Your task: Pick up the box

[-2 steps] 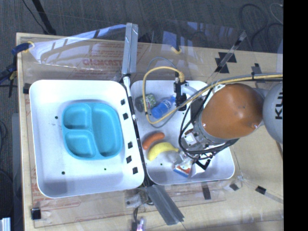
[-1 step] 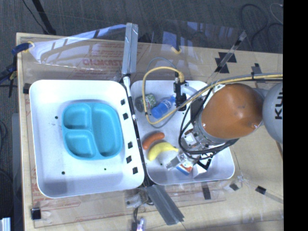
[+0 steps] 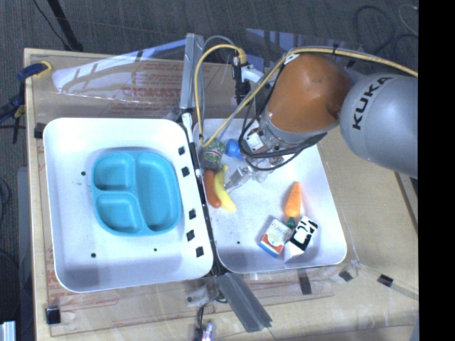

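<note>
White plastic formed both shallow bins on the bench. The left bin carried a turquoise divided tray lying flat near its middle, three compartments facing up. The right bin held the loose items. The box, a small carton with white, blue and orange print, lay tilted near that bin's front edge, toward the front right corner. Touching its right side sat a black-and-white patterned object. Just behind them, nearer the right wall, an orange carrot lay roughly upright in the view. Along the bin's left wall a red object and a yellow banana lay side by side, with a small blue piece behind them at the back left.

The grey arm, its orange band uppermost, reached over the back of the right bin. The gripper hung low near the banana at the back left area, well apart from the box. Whether its fingers were spread or closed could not be told from this view; nothing was visibly held between them.
</note>
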Action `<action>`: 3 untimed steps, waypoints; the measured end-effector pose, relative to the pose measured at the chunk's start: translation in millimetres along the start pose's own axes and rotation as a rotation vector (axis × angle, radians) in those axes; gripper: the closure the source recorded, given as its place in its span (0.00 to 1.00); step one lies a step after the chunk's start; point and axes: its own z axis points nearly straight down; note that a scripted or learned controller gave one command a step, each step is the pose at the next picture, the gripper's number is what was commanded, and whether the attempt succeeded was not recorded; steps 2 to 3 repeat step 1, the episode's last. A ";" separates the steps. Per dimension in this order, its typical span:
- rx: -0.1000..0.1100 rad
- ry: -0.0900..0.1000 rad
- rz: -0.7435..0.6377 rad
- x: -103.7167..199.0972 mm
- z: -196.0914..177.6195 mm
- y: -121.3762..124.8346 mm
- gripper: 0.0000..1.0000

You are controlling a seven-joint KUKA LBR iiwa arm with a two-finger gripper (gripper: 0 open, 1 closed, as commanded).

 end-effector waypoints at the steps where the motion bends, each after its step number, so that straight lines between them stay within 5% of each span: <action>1: 0.001 -0.011 -0.408 27.6 -5.7 4.6 0.00; 3: 0.001 -0.011 -0.408 27.6 -5.7 4.6 0.00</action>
